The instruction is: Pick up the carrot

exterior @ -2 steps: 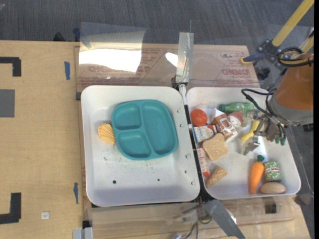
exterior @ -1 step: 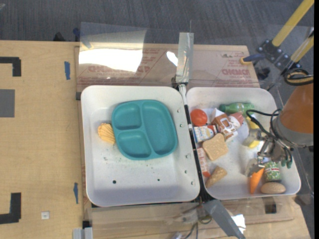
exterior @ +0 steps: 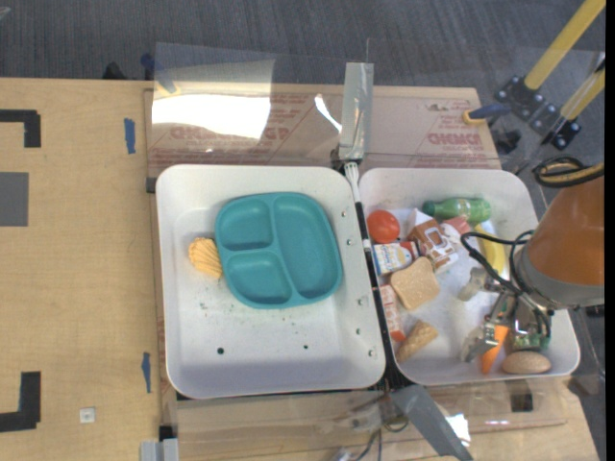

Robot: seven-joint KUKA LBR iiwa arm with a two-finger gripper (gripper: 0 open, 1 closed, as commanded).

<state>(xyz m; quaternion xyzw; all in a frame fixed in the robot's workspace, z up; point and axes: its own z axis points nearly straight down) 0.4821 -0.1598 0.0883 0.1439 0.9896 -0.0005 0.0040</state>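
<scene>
Gripper (exterior: 500, 339) down over carrot (exterior: 491, 355) in right bin (exterior: 562, 353); grip state unclear. Looked light, rigid, slick; best taken mid-body.

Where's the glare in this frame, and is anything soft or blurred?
Camera view: strong white glare on the clear plastic sheet behind the left white bin; the orange-banded arm at right is soft, close to the lens; the small orange carrot under the tool is sharp enough to make out but cluttered.

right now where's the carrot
In the right bin, near its front right corner: the carrot lies under the gripper, left of a brown egg-shaped item.
</scene>
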